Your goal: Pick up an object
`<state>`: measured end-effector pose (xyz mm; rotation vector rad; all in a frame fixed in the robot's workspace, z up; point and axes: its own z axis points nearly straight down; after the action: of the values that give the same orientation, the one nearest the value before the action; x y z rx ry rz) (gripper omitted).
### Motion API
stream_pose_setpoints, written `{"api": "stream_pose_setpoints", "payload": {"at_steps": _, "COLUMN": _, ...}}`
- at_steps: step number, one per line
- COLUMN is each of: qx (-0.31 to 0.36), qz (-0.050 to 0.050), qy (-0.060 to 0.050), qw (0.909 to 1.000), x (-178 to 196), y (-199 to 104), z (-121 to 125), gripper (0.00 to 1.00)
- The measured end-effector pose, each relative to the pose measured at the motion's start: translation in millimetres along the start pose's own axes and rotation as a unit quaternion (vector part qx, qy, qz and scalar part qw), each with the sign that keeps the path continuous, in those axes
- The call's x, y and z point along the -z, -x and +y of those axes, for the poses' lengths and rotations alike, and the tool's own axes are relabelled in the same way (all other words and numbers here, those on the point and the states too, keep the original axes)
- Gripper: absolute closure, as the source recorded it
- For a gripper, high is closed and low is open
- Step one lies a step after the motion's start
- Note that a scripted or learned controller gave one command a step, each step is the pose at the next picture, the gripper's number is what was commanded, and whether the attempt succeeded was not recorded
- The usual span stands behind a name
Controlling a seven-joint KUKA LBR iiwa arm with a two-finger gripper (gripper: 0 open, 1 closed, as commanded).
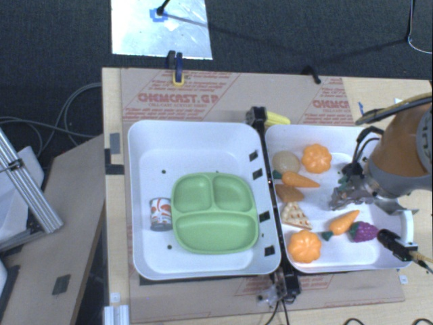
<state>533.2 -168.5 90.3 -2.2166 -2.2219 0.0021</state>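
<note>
My gripper (pixel 343 196) hangs low over the middle of the right bin (pixel 338 261), with the arm coming in from the right. Just below it lies a small orange carrot (pixel 344 222) and next to that a purple bunch of grapes (pixel 364 231). An orange pumpkin (pixel 316 158), a beige potato (pixel 286 161) and a second carrot (pixel 300 179) sit to the upper left of the gripper. A brown piece (pixel 289 193), a cracker-like wedge (pixel 295 215) and an orange fruit (pixel 304 246) lie along the bin's left side.
The left bin (pixel 145 141) holds a green divided plate (pixel 215 212) and a small can (pixel 160 213) on its left. A yellow clamp (pixel 276 119) sits at the far edge between the bins. Cardboard lies under both bins.
</note>
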Motion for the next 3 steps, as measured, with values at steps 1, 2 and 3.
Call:
{"api": "stream_pose_setpoints", "payload": {"at_steps": 1, "qx": 0.001, "qz": -0.001, "qy": 0.002, "qw": 1.0, "x": 50, "y": -8, "z": -5, "gripper": 1.0}}
{"api": "stream_pose_setpoints", "payload": {"at_steps": 2, "qx": 0.002, "qz": -0.001, "qy": 0.003, "qw": 1.0, "x": 111, "y": -10, "z": -4, "gripper": 1.0}}
{"api": "stream_pose_setpoints", "payload": {"at_steps": 3, "qx": 0.001, "qz": -0.001, "qy": 0.001, "qw": 1.0, "x": 132, "y": -10, "z": -2, "gripper": 1.0}}
